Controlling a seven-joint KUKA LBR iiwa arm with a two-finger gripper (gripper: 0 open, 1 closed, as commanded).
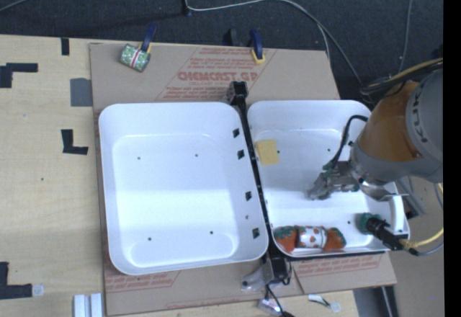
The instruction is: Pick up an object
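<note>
One grey arm (403,139) reaching in from right, wrist bent down into right bin (302,117). Gripper (320,189) low over bin floor, jaw state impossible to tell. Red-and-white packet (310,238) lying against near wall, apart from gripper. Yellow square (267,152) near divider.

1. One fixed camera looks down at a slant on the table (43,164) from above.
2. It stands far enough to take in both white bins (173,186), left and right.
3. The arm (403,135) enters from the right.
</note>
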